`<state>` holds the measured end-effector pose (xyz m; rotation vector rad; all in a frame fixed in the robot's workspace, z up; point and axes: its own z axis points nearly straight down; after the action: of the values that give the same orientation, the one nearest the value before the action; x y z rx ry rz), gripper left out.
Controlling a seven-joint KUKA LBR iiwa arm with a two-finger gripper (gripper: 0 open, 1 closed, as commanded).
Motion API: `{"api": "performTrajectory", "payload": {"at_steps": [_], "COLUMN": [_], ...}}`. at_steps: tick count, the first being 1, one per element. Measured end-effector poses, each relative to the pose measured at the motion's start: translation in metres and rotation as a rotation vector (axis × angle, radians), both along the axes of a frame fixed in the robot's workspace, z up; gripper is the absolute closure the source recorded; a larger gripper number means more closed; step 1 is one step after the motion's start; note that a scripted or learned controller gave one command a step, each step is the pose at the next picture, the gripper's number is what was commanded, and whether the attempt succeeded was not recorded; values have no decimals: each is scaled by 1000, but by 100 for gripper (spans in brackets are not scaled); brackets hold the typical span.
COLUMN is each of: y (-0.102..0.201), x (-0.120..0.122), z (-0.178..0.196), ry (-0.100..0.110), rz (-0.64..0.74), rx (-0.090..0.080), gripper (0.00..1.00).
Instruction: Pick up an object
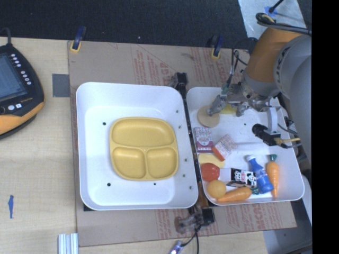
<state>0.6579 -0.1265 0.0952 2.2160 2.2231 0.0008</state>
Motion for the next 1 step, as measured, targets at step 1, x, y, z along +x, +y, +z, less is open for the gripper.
{"api": "performTrajectory", "payload": {"at_steps": [1], "y": [-14], "x": [0], "z": [0], "ry": [-2], "rz": [-1], "rx": [2], "gripper": [0]}}
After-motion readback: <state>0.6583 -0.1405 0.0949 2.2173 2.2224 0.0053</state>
